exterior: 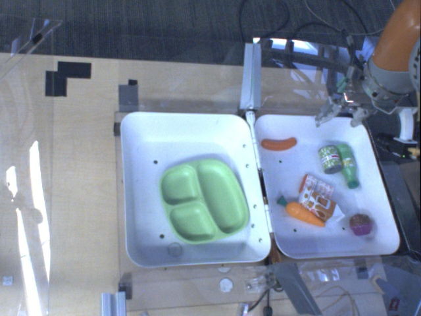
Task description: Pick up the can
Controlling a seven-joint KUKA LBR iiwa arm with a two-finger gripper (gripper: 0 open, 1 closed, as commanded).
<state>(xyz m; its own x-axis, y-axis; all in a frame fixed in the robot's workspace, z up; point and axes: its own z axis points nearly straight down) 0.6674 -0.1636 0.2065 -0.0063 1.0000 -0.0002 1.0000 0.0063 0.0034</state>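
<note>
The pincer (341, 115) hangs over the far edge of the right bin (388, 242), its two fingers spread apart and holding nothing. The arm behind it is cut off at the frame's edge. Nearer the camera than the pincer lies the can (329, 159) (label too small to read), touching a green bottle (348, 166) on its right.

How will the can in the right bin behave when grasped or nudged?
The can seems to lie on its side, so a nudge would probably roll it. It rests against the green bottle, which may block rolling that way or shift with it. Its rounded wall looks rigid; the end effector could slip off unless centred.
</note>
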